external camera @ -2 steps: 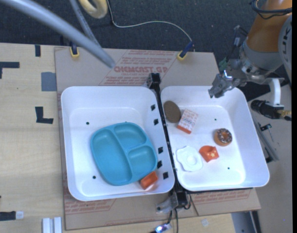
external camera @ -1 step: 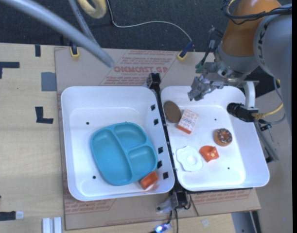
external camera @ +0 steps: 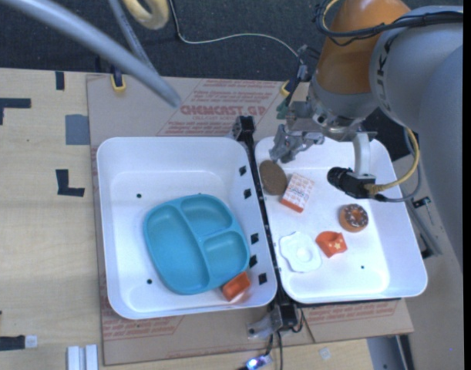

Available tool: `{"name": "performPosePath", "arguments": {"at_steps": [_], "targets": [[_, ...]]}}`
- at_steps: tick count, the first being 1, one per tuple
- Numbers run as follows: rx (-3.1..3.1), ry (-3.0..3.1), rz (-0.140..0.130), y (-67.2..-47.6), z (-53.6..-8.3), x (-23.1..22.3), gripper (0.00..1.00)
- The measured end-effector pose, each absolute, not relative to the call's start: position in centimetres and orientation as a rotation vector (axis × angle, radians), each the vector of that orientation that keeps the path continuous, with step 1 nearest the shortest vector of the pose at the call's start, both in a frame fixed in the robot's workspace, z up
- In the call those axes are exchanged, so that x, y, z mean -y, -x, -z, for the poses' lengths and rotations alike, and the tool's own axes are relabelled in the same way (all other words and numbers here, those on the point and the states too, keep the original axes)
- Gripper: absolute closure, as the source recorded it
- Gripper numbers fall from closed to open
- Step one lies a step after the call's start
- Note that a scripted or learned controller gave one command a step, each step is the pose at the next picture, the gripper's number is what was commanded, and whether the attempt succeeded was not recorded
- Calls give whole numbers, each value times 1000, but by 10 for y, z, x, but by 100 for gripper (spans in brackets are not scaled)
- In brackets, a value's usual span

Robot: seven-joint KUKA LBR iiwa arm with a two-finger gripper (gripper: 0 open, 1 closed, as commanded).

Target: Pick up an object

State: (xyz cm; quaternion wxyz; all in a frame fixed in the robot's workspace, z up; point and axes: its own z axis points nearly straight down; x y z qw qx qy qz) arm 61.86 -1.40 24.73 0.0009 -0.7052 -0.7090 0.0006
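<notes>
Tool: the gripper [external camera: 285, 149] hangs at the upper left of the right bin [external camera: 389, 284], above a brown disc [external camera: 273, 177]; whether it is apart or together I cannot tell.
Nearest things: the disc lies by the bin's left wall, touching or just beside a red-and-white packet [external camera: 297, 192].
Risk: a descent here may strike the wall or catch the packet too.
Other risk: the flat disc may slip away.
Elsewhere: a doughnut [external camera: 353, 217], an orange block [external camera: 331, 243] and a white piece [external camera: 299, 251] lie lower right.

Grey arm [external camera: 420, 60] reaches in from the right; gripper [external camera: 285, 151] angled downward.
</notes>
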Motion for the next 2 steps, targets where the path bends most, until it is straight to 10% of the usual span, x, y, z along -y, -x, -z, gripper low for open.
{"name": "performPosePath", "arguments": {"at_steps": [2], "targets": [[2228, 2212, 0, -619, -233, -94, 100]]}}
